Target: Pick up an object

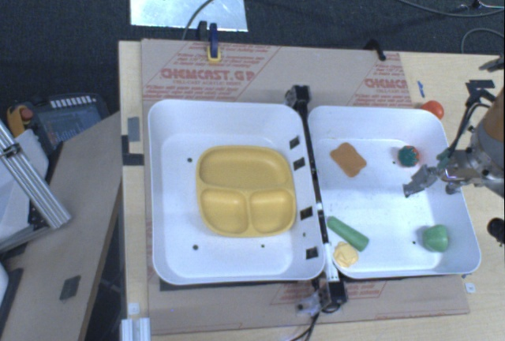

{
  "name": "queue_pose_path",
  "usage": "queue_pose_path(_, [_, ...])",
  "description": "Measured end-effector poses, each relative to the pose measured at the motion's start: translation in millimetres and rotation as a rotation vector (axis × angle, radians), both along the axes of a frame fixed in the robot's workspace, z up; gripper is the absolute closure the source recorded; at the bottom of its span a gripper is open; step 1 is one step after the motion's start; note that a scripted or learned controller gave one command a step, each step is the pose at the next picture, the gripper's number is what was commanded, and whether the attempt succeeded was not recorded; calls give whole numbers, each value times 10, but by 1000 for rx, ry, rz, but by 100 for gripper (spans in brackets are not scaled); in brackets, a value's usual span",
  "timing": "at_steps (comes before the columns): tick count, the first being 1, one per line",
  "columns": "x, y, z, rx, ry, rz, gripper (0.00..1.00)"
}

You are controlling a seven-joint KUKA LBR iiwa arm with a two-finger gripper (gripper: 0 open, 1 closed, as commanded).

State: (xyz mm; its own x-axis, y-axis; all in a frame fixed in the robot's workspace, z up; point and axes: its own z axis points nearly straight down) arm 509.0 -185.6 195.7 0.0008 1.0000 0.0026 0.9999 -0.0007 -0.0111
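**Arm hangs over the right bin, nothing in its grasp**

The grey two-finger gripper (420, 183) reaches in from three o'clock and hovers above the right-hand shallow white bin (379, 117), its tip over bare white floor just right of the bin's middle. One dark finger juts toward eight o'clock; whether the claw is spread wide or pinched narrow, I cannot tell from this slant, and no object sits between the fingers.

Candidates lie scattered around it. The small round teal-green ball with a red spot (407, 155) sits near, at about eleven o'clock from the tip. The rounded green dome-shaped object (435, 237) rests at five o'clock, close to the bin's right wall. The flat orange-brown toast-shaped piece (348, 159) lies well apart at ten o'clock. At seven o'clock the green cylinder (348, 233) lies tilted, with the pale yellow lumpy piece (345, 255) just beside it against the divider.

The spacing likely helps: loose items give fingers room on both sides. My read is that the ball or the dome is the likeliest target.

The left bin (173, 126) carries a yellow three-compartment plastic tray (243, 191), flat and central.
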Motion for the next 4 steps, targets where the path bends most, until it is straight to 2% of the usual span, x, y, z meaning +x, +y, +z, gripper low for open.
queue_pose_path(1, [31,5,64,-3,-12,4,0])
queue_pose_path(3, [70,-89,-1097,-1,-9,2,0])
queue_pose_path(4, [77,-90,-1110,-3,-12,1,0])
